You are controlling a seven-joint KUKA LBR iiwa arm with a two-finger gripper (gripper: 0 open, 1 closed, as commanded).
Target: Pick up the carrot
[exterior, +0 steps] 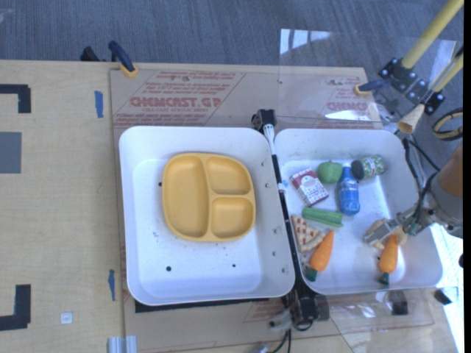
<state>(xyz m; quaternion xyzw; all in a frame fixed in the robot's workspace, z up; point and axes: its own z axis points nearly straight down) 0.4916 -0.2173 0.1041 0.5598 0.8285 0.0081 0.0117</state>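
Note:
Two orange carrots lie in the right bin (pixel 423 274). One carrot (pixel 321 250) rests near the bin's front left, its green end toward the front, beside a pizza slice (pixel 305 232). The other carrot (pixel 388 257) lies toward the front right with its green tip toward the front. My gripper (pixel 385 232) is low in the bin directly behind this second carrot, at or touching its orange end. The arm comes in from the right edge. From this angle I cannot tell whether the carrot sits in the gripper.
The right bin also holds a green cucumber (pixel 322 216), a blue bottle (pixel 348 195), a red box (pixel 310 186), a green round item (pixel 330 172) and a dark-capped green bottle (pixel 368 167). A yellow divided plate (pixel 208 195) lies in the left bin (pixel 140 271).

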